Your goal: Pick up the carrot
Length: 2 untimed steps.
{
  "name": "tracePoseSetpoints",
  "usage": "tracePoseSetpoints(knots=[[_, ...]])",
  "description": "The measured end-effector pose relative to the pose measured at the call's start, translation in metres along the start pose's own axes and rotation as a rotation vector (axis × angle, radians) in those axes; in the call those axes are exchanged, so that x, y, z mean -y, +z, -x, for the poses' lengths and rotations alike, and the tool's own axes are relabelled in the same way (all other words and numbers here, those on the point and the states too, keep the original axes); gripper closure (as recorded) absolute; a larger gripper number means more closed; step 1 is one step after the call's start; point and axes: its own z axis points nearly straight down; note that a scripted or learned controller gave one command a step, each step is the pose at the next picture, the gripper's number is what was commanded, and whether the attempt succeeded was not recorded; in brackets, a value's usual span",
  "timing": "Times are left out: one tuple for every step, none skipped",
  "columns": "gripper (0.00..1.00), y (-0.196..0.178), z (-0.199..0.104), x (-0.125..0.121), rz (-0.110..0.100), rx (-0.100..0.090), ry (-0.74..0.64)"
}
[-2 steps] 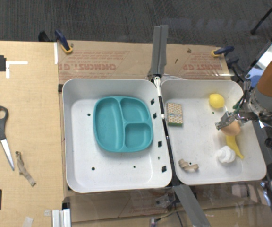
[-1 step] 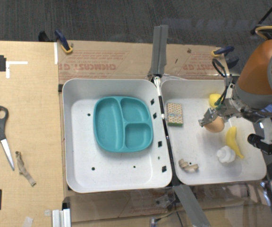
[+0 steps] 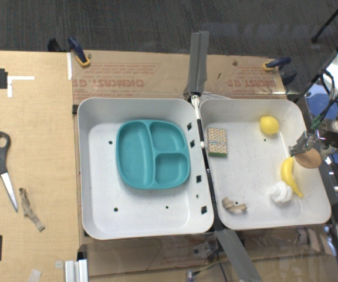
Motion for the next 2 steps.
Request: tracePoseSetpoints(knots=[[1.00,0.095,-0.078,0.067,-0.002,-0.003,-0.099],[1.00,0.062,-0.016,0.055,0.000,-0.001,-0.018]])
